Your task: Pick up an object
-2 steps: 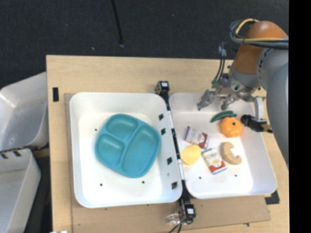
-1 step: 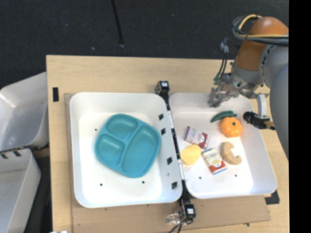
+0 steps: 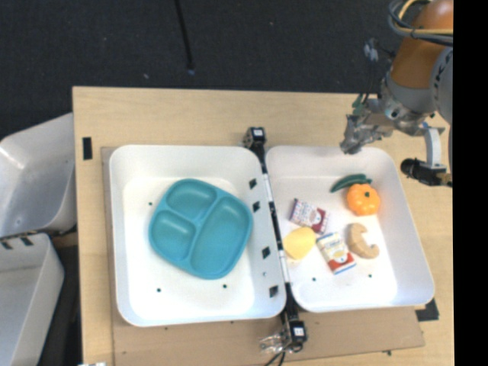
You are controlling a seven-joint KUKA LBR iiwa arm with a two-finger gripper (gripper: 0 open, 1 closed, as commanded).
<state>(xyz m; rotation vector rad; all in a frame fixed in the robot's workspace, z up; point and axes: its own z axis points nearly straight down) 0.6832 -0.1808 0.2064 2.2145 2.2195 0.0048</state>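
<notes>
Upper right of frame, above right bin's (image 3: pixel 396 227) far rim: gripper (image 3: pixel 355 139), jaw state can't tell, nothing seen held. For a clean pick, suggest dropping straight onto orange fruit (image 3: pixel 363 199) at right of frame, just beside green pepper (image 3: pixel 349 181), w/ room kept from bin wall.
</notes>
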